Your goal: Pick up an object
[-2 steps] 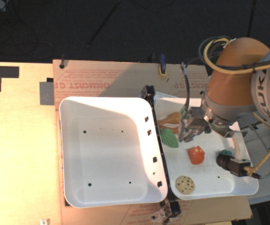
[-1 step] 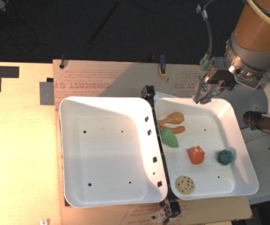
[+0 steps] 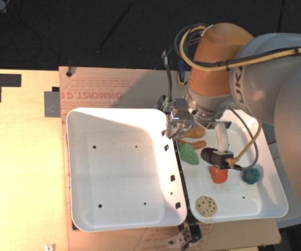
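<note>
My gripper hangs low over the far left corner of the right bin, close to the wall between the two bins. Just to its right lies an orange piece, partly under the wrist. A green leaf-shaped item lies a little nearer the camera than the gripper. A red-orange item, a teal lump and a round speckled cookie lie further toward the front of the same bin. I see nothing held in the gripper.
The left bin sits beside the right one, and their rims meet just left of the gripper. A black fitting with a yellow cable hangs from the arm over the red-orange item. The arm's bulk covers the right bin's far side.
</note>
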Tool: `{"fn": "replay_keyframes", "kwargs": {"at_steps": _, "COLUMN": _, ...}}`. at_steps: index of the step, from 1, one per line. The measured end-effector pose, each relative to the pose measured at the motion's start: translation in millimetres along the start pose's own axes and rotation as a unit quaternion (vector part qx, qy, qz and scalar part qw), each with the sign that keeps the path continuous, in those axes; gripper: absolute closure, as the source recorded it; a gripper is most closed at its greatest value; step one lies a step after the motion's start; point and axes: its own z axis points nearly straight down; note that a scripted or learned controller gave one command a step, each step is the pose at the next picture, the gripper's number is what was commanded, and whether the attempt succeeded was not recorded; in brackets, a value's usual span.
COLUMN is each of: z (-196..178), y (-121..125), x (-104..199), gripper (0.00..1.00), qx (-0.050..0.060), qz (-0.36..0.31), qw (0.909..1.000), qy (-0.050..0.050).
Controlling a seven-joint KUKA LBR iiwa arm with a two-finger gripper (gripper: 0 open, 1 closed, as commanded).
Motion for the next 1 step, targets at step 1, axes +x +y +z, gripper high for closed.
{"fn": "replay_keyframes", "kwargs": {"at_steps": 1, "z": -50.4, "y": -115.3, "x": -26.8, "gripper": 1.00, "qx": -0.002, "qz": 0.005, "qw": 1.0000, "qy": 0.001}}
